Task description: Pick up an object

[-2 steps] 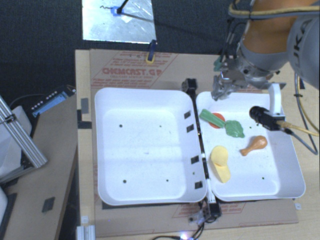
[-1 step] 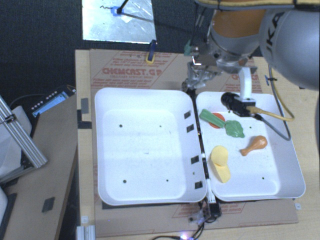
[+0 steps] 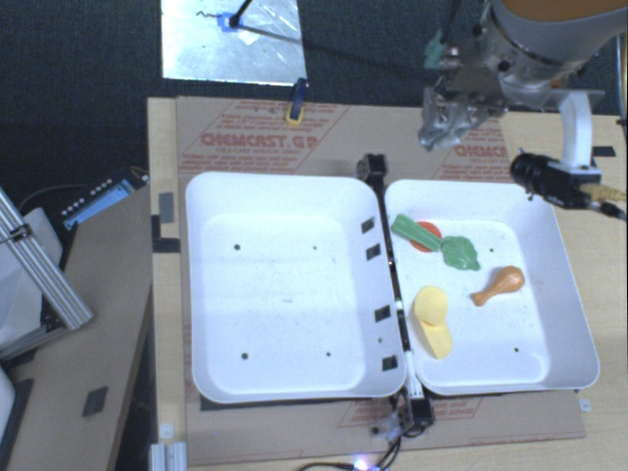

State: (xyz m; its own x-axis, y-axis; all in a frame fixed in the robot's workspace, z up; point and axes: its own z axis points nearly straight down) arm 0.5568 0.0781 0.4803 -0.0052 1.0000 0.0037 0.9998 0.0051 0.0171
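Observation:
The right bin (image 3: 564,302) holds several toy foods. A green leafy piece (image 3: 449,246) lies near its far side, partly over a red slice (image 3: 426,236). A brown drumstick (image 3: 499,285) rests to the right of centre. A yellow piece (image 3: 433,320) sits near the bin's left wall. My gripper (image 3: 444,129) hangs high above the bench, beyond the right bin's far edge, with nothing seen between its fingers.
The left bin (image 3: 211,292) stands beside the right one, joined by a black hinge strip (image 3: 388,283). A metal sheet (image 3: 234,26) lies at the back left. A small yellow and blue clip (image 3: 295,104) sits on the cardboard behind the bins.

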